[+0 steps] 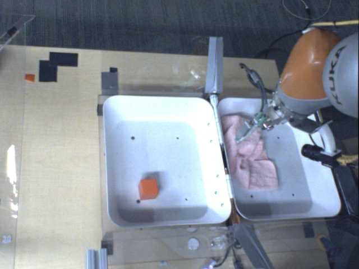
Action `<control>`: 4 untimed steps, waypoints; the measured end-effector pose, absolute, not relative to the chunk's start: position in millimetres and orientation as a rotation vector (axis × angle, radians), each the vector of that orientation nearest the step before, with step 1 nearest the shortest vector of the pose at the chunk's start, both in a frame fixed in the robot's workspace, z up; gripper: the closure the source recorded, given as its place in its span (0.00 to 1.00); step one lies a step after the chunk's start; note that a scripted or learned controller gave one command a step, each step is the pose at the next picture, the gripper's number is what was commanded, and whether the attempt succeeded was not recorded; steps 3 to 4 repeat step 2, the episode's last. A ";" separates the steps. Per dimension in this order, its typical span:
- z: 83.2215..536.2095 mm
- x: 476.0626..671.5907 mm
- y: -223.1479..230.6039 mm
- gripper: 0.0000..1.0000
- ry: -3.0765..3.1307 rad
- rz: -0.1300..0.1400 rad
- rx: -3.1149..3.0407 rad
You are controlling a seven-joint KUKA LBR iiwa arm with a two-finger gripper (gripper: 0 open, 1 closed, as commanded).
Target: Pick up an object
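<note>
Two shallow white bins sit side by side on a pale wooden bench [56,178]; the left bin [162,116] fills the middle of the frame and the right bin [320,200] lies just beside it toward the right, a grey metal divider [214,66] rising from the seam between them toward the top of the frame. In the left bin a small orange block [148,189] rests on the floor near the lower left corner, well apart from everything else. In the right bin a pink cloth [255,167] lies crumpled along the left side, next to the shared wall; its upper part is bunched and its lower part spreads flatter toward the middle of that bin's floor. The arm [314,66] comes in from the upper right of the frame, its orange band bulging above the right bin's top right corner; the wrist slants down and to the left. The gripper [249,129] sits at the upper part of the pink cloth, its thin fingers pointing down-left and touching or pressing into the bunched fabric; whether cloth is actually pinched between them cannot be told at this size, nor how far apart they stand. A black cable [252,77] loops from the wrist over the bin's upper rim. On the bench at the upper left of the frame lie black rectangular markers [56,65] and a tiny orange square [30,78].
</note>
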State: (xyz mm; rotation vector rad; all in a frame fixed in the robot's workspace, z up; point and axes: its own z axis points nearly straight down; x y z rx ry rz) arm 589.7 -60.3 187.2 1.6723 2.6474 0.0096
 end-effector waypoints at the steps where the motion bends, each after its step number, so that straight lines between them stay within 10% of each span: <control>1: 205.3 605.1 -42.4 0.00 2.646 0.009 1.675; 2: 112.7 574.1 -98.6 0.00 2.677 0.003 1.635; 4: 112.7 574.1 -98.6 0.00 2.677 0.003 1.635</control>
